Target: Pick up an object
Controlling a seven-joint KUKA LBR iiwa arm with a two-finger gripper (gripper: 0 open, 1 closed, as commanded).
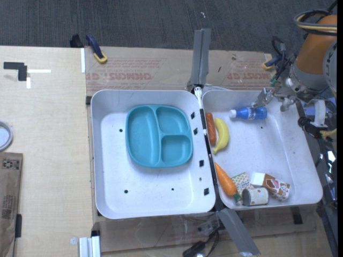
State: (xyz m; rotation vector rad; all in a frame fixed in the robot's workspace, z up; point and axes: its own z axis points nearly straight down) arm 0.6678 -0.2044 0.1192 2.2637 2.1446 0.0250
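The left bin (pixel 102 143) holds a teal divided plate (pixel 159 136). In the right bin (pixel 300 159), a banana (pixel 222 134) lies left; the blue bottle (pixel 248 113) (lying flat, far side) sits at the hand (pixel 265 99), whose grip I cannot tell.

Even, bright overhead light; the white bins (pixel 102 159) reflect softly without harsh glare. Shadows are faint and short. Focus is fairly sharp centrally, slightly softer and grainier toward the dark top edge
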